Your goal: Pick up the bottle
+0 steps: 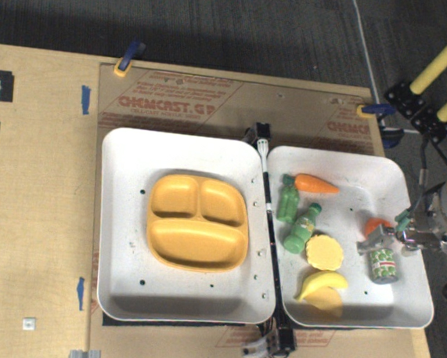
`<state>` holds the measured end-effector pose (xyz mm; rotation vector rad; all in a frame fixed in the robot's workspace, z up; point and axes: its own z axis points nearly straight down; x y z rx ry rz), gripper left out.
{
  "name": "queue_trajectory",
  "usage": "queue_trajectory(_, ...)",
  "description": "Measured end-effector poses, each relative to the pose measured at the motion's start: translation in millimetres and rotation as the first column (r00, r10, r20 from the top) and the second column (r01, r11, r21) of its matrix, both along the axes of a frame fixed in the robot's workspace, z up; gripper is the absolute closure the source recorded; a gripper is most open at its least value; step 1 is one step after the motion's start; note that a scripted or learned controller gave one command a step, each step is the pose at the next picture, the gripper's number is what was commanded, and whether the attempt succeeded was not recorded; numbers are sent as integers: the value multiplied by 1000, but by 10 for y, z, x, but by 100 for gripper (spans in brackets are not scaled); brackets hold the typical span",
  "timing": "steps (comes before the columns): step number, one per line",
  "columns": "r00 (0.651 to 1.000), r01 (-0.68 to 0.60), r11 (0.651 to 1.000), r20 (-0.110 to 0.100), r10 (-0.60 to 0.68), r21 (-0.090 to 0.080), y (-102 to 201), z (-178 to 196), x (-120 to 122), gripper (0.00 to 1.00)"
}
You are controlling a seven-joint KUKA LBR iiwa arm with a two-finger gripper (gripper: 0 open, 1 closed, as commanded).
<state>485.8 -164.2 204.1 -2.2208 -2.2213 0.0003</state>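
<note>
Our gripper (399,234), grip state unclear, hovers with the green bottle (302,227) well left of it, not yet picked up.

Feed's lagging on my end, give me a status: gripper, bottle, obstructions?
Gripper low at right bin's right side, beside a small jar. Green bottles lie untouched at bin's left, next to the carrot. Yellow pieces close by.

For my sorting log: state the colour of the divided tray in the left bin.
Yellow-orange divided plastic tray, seen best in the camera view.
</note>
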Motion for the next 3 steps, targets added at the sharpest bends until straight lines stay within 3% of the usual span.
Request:
queue_trajectory(1,998,58,998,6,-58,1,596,-1174,-46,0)
queue_trajectory(2,953,302,953,0,-302,0,1063,-196,623,0)
queue_trajectory(3,554,832,554,-4,-832,-3,1416,-199,223,0)
